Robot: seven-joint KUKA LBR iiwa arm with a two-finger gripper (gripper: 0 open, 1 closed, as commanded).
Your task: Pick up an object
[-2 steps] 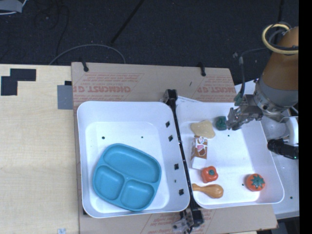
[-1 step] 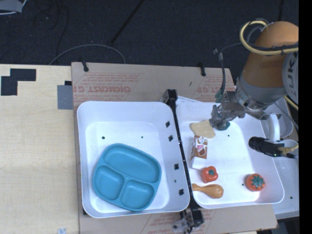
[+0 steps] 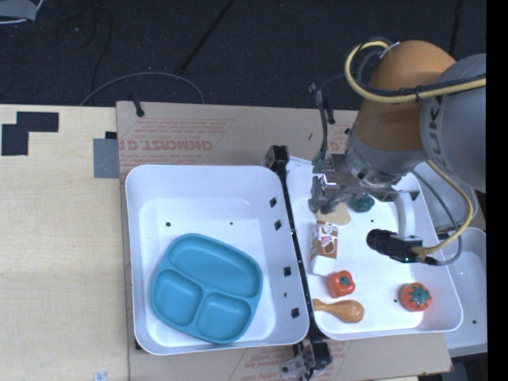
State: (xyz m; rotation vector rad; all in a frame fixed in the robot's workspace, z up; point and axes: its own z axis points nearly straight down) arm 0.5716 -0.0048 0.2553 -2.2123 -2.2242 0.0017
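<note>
Tan table (image 3: 55,236), cardboard sheet (image 3: 206,133), dark floor behind. 2 white bins (image 3: 143,213): 1 blue tray (image 3: 206,288); 2 tomatoes (image 3: 341,283), 1 drumstick (image 3: 340,309). Gripper (image 3: 324,198) low, fingers' state unclear.

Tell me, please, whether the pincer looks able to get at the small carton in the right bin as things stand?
Probably yes. The pincer hangs just above the small carton in the right bin, with nothing lying on top of it; the tomato sits apart, nearer the camera.
</note>
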